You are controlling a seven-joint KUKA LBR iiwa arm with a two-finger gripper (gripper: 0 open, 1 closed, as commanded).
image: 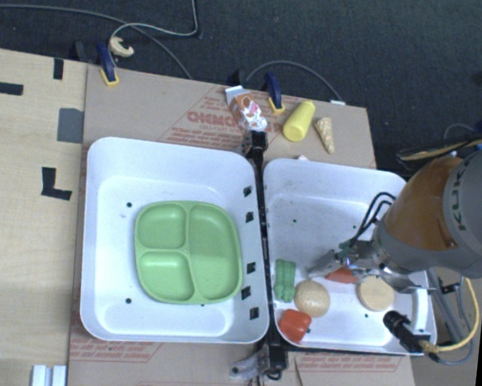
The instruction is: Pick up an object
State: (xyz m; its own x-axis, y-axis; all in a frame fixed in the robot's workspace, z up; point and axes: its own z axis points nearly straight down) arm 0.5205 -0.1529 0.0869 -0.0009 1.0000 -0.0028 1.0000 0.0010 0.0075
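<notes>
A red object [294, 325] lies at the near edge of the right bin [328, 185], with a tan ball [312, 297] just behind it and a green piece [284, 279] to its left. The pincer [342, 267] hangs above a small red item [341, 276]; whether it is spread cannot be told. A green divided plate [187, 252] sits in the left bin [113, 173].

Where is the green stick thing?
The green stick lies in the right bin, against its left wall, toward the near edge. A tan ball sits just to its right, and a red piece lies just below it.
</notes>
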